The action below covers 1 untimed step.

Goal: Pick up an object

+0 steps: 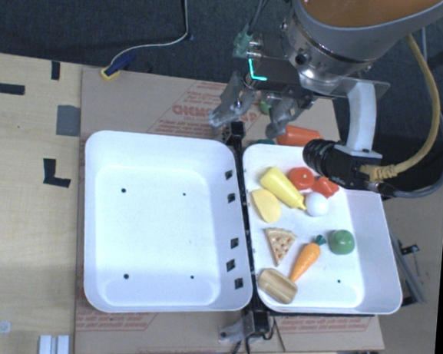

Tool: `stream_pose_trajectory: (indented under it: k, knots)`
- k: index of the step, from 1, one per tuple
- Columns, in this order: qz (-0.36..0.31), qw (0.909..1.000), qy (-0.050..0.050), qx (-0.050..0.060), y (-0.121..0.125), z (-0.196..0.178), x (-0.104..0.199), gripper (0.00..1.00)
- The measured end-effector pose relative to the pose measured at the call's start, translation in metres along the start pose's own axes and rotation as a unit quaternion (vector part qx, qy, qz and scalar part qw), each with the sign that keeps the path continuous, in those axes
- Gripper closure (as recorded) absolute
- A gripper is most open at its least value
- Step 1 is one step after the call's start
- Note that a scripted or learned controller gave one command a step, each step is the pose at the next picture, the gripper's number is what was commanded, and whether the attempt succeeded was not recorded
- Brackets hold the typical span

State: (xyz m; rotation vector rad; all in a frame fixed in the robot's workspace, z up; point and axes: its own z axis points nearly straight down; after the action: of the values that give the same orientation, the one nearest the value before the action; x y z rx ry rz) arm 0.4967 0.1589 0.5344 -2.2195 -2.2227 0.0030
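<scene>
Tan bread-roll toy (277, 285) at right bin's (370, 239) near edge; orange carrot (305, 261), yellow corn cob (282, 187) beyond. Jaws (254, 110) open, empty — hovering past far rim. Approach step; next calls for descending over one piece.

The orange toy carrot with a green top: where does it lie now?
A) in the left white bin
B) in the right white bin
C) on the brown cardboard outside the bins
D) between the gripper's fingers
B: the orange toy carrot lies in the right white bin, beside the triangular waffle-patterned wedge and the round green toy.
</scene>
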Motion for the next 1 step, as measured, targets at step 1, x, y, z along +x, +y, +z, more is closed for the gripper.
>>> stream_pose_trajectory:
  k: [1]
  knots:
    - [-0.001,1.0000,0.000,0.000,0.0002,-0.0103,0.0005,1.00]
